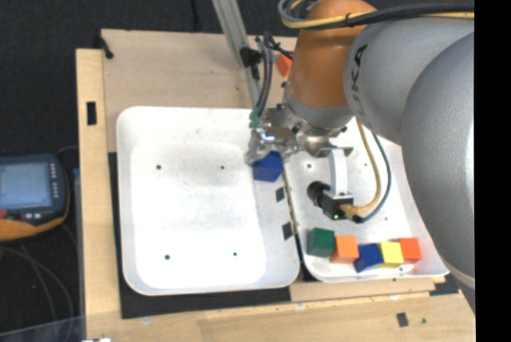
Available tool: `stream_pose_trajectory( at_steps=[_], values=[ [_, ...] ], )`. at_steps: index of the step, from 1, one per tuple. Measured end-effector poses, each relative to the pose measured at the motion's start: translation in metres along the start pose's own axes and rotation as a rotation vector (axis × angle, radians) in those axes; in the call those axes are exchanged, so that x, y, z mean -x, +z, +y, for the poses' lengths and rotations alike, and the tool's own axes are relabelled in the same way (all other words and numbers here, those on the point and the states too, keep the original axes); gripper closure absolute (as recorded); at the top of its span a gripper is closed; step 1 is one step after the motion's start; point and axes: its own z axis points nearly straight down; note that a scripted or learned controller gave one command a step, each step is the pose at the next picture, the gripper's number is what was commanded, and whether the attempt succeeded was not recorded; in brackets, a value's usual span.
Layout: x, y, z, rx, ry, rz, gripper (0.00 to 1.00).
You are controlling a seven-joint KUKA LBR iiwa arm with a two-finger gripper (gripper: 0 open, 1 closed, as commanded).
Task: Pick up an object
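Note:
My gripper (264, 154) hangs over the strip where the two white bins meet, under the orange wrist band. A blue block (270, 167) sits at its fingertips, tilted, and looks pinched between them above the left bin's right rim. A row of blocks lies along the front of the right bin (403, 275): green (321, 241), orange (346, 247), a second blue block (369, 256), yellow (391, 252) and red-orange (409, 248). The arm's grey body hides most of the right bin.
The left bin (132, 172) shows a bare white floor with a few small dark marks. A slanted metal rail (227, 9) rises behind the bins. A handheld screen unit (30, 190) lies off the bench at far left. Cables loop by the wrist.

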Motion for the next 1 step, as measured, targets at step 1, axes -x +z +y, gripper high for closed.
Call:
stream_pose_trajectory(
  at_steps=[1],
  values=[
    [0.0057,0.0019,-0.0006,-0.004,0.007,-0.004,0.0]
  ],
)
